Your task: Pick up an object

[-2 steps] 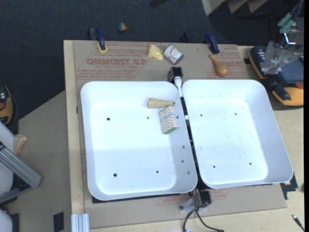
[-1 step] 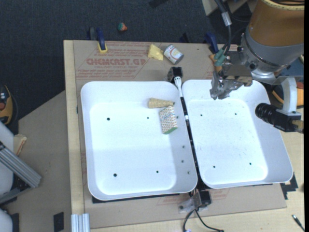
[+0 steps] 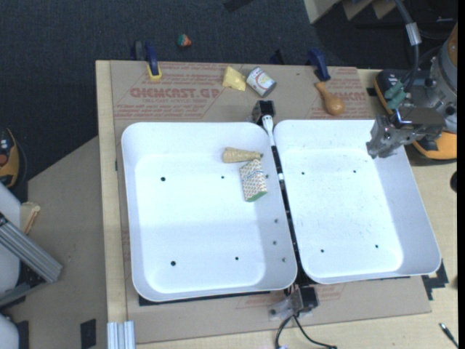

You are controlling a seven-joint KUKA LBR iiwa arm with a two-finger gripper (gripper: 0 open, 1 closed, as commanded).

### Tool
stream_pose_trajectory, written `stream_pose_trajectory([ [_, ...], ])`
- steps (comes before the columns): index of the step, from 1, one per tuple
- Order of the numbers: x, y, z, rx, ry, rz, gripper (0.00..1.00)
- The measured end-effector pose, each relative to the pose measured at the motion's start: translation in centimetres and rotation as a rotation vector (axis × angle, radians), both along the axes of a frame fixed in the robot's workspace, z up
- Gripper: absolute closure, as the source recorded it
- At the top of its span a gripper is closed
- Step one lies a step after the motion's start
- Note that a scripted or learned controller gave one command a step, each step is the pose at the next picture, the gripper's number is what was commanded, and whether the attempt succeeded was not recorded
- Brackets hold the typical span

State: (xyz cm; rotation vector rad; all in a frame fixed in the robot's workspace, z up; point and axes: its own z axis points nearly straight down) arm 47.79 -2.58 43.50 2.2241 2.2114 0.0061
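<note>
My gripper (image 3: 379, 145) hangs over the far right corner of the right bin (image 3: 349, 253). Nothing shows between its fingers. In the left bin (image 3: 182, 267) lie two objects near the far right side. One is a tan cone-shaped piece (image 3: 240, 155). Just below it lies a patterned green-and-white pouch (image 3: 253, 179). Both sit well to the left of my gripper, across the divide between the bins.
On the cardboard behind the bins lie a yellow wedge (image 3: 234, 79), a small white box (image 3: 261, 81) and a brown wooden piece (image 3: 330, 100). Blue clamps (image 3: 151, 58) hold the board's far edge. A black bracket (image 3: 264, 112) sits at the bins' junction.
</note>
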Motion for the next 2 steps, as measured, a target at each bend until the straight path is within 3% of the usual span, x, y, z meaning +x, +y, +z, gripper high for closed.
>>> stream_pose_trajectory([
  [1, 0.1, -7.7, 4.4, -0.004, -0.002, -0.002, 1.00],
  [2, 0.0, -19.0, 4.9, -0.006, 0.001, -0.006, 1.00],
])
